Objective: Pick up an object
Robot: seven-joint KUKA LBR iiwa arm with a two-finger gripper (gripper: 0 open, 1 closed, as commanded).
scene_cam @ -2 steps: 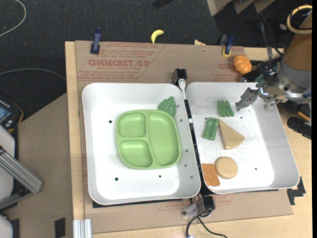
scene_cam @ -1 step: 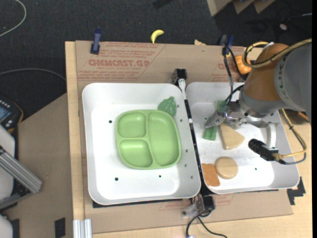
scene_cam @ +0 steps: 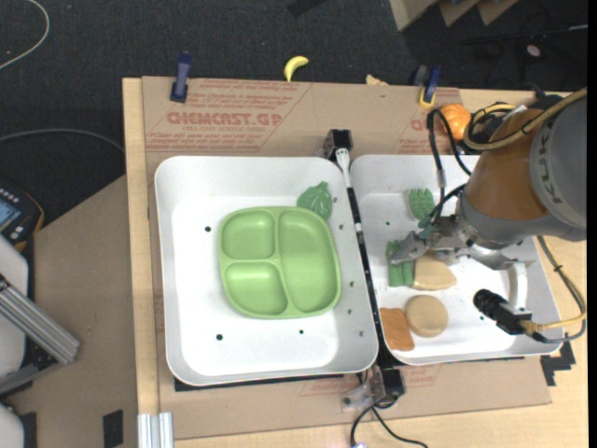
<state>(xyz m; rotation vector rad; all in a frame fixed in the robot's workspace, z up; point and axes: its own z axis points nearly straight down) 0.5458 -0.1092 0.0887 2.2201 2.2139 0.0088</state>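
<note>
camera view: gripper (scene_cam: 416, 248) low in right bin (scene_cam: 392, 177), close to its left wall, on grey arm reaching in from the right. cannot tell how wide the grip stands, mechanism too crowded to read. dark green piece (scene_cam: 403, 271) just front-left of gripper; touching or merely beside, cannot tell. pale tan oval (scene_cam: 435, 275) right beside that green piece, under the wrist. round tan disc (scene_cam: 427, 315) nearer the front wall, orange-brown slab (scene_cam: 396, 329) against its left side. lighter green piece (scene_cam: 421, 201) toward back of same bin, near gripper but apart from it. left bin (scene_cam: 177, 250) bearing green divided plate (scene_cam: 280, 259), three compartments; green leaf (scene_cam: 317, 197) at plate's back-right corner.
</note>
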